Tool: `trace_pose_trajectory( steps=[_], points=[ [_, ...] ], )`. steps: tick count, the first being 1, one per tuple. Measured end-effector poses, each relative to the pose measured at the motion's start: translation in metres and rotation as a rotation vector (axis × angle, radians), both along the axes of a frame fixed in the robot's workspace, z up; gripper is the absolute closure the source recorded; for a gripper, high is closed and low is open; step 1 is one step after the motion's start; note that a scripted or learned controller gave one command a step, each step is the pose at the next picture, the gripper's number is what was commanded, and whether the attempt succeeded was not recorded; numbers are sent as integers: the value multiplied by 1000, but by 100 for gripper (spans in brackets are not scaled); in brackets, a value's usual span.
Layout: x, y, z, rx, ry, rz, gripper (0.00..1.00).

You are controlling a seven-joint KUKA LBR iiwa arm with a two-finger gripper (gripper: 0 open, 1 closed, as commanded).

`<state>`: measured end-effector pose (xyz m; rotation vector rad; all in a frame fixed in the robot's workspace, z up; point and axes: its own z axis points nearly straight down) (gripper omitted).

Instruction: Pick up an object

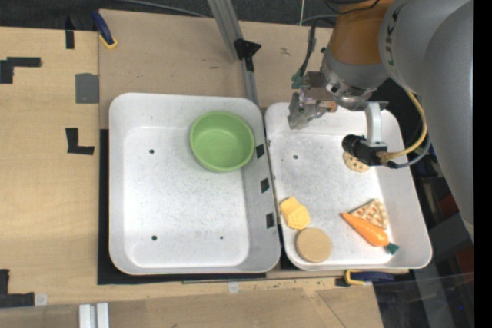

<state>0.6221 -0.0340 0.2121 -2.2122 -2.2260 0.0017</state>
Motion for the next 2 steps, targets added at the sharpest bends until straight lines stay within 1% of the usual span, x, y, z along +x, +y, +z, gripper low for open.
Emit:
trace_pose_trajectory(
  steps=[1,2],
  points=[
    [-9,54,-1,0,0,1,100],
    [-5,111,13,1,-3,2,100]
  ],
)
